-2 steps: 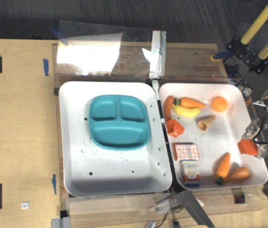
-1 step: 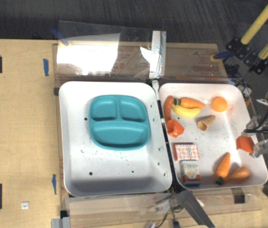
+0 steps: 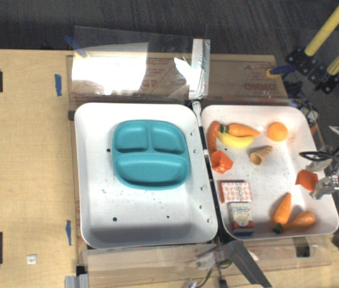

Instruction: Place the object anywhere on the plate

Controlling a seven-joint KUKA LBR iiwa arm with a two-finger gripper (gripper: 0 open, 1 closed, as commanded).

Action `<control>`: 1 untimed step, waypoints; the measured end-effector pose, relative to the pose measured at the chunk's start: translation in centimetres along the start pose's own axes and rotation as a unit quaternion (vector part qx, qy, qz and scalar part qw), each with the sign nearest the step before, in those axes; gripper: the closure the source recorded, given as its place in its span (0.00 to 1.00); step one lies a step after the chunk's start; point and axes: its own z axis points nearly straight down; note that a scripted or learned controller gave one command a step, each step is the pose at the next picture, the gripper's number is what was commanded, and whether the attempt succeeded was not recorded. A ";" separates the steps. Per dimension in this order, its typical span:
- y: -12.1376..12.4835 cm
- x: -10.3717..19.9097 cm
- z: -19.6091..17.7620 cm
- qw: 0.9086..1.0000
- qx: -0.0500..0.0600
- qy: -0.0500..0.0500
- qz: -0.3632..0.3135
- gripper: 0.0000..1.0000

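grip: open or closed cannot be told | gripper (image 3: 327,186) seen at the right bin (image 3: 289,110) rim, just beside a red-orange piece (image 3: 306,179) | piece judged the likely target, not seen held | step: piece to be centred before closing, lifted clear of both walls, then lowered onto the teal plate (image 3: 151,153) in the left bin (image 3: 91,209)

Small grey metal gripper (image 3: 327,186) with pale fingers, black cable looped just above it
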 end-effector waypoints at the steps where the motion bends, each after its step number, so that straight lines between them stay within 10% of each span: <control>1: -0.8 0.5 0.5 0.987 0.000 0.001 0.163 1.00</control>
